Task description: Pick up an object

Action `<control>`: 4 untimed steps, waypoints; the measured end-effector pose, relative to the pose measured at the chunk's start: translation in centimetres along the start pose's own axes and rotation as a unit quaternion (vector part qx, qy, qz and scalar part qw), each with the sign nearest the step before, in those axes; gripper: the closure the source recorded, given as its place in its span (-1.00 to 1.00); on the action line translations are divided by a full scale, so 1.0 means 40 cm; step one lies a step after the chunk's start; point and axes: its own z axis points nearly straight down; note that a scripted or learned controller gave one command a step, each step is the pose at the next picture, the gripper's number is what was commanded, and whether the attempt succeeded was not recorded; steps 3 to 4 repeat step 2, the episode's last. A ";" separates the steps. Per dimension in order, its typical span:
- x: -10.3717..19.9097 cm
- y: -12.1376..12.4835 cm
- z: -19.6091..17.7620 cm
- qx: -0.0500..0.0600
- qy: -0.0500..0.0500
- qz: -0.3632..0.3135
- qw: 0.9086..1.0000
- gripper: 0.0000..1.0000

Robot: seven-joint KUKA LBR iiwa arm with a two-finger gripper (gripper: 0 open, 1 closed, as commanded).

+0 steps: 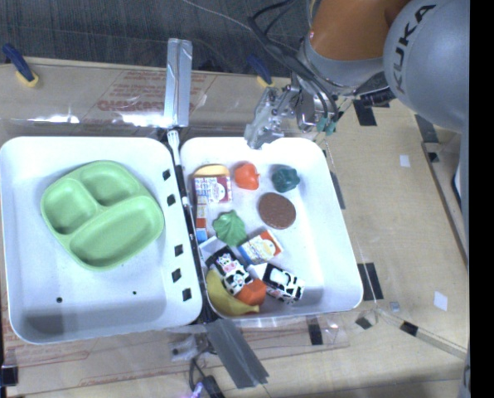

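Camera view shows my gripper [263,131] poised over the far rim of the right bin [340,247], near its back-left corner, with the wrist and orange band above it toward the top right. Whether it is released or clenched, I cannot tell from this angle. Nothing is visible in its grasp.

Task status: not started as far as a grasp is concerned. No object is lifted; all candidate objects lie in the right bin.

Contents of the right bin, back to front:
- a small red-and-white packet [211,186] at the back left, closest to the divider;
- an orange-red piece [245,175] just beside it;
- a dark teal piece [285,177] to its right;
- a brown disc [277,211] just in front of the teal piece;
- a green leafy piece [229,225] near the middle;
- a cluster at the front: a small carton [262,245], two black-and-white items [282,283] and a yellow banana shape [227,301], touching or overlapping one another.

The left bin [15,247] holds a green divided plate [102,214].

Remaining steps, by my judgement: descend onto one object, close on it, and lift clear. The orange-red piece and the packet lie nearest my position and stand apart from the front cluster, so they appear the simpler targets.
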 end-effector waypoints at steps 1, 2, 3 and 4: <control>0.068 -0.007 0.217 -0.002 0.009 -0.186 0.983 1.00; 0.034 -0.005 0.228 -0.001 0.005 -0.128 0.992 1.00; 0.034 -0.005 0.228 -0.001 0.005 -0.128 0.992 1.00; 0.034 -0.005 0.228 -0.001 0.005 -0.128 0.992 1.00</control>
